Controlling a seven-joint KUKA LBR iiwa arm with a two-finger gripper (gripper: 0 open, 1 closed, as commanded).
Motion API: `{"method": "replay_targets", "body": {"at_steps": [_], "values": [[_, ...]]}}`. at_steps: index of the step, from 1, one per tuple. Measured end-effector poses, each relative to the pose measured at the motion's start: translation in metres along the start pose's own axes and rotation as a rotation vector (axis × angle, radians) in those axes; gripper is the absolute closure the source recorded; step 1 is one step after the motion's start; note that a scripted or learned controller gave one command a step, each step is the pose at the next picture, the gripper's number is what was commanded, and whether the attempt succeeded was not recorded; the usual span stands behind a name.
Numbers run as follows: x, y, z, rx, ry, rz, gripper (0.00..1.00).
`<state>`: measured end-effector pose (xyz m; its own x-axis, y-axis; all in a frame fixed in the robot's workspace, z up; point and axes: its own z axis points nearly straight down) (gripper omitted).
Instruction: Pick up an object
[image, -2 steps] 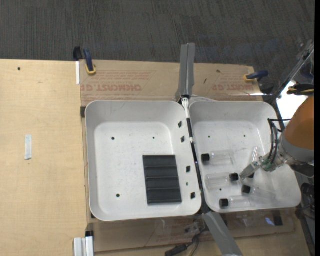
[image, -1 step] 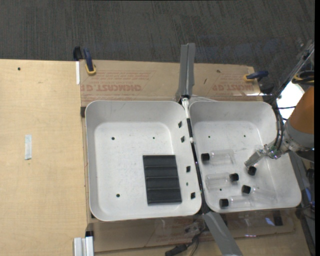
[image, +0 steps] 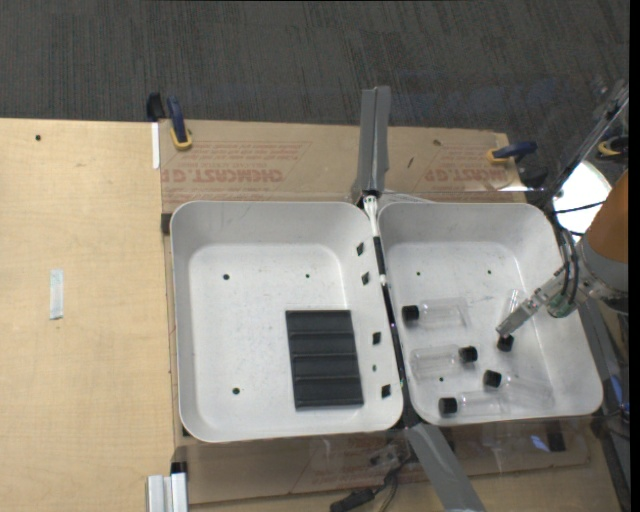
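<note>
A black ribbed rectangular block (image: 324, 358) lies flat in the left bin (image: 200, 300), toward its front right. Several clear vials with black caps lie scattered in the right bin (image: 540, 240): one (image: 432, 315) near the bin's left wall, one (image: 445, 357) in the middle, and one (image: 470, 404) by the front wall. My gripper (image: 510, 330) reaches in from the right and hangs low over the right bin's floor, just right of the middle vial. A small black piece (image: 505, 343) sits at its tip; I cannot tell whether that is a vial cap or part of the gripper.
The arm's orange band (image: 612, 225) and cables (image: 566, 295) overhang the right bin's right wall. A grey post (image: 373, 140) stands behind the seam between the bins. Clamps (image: 178, 125) (image: 512, 153) hold the cardboard at the back. Bare wooden bench (image: 80, 300) extends to the left.
</note>
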<state>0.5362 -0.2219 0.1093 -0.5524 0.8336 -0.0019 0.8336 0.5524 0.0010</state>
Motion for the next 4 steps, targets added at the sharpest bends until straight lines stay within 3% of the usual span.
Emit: {"method": "replay_targets", "body": {"at_steps": [1,2,3,4], "values": [[-0.031,0.061,0.017,-0.001,-0.001,-0.058,0.0],[0.044,0.043,0.017,0.001,0.002,-0.092,0.0],[0.043,0.043,0.008,-0.001,0.001,-0.089,1.0],[0.059,0.092,-0.073,0.0,0.0,-0.071,1.0]]}}
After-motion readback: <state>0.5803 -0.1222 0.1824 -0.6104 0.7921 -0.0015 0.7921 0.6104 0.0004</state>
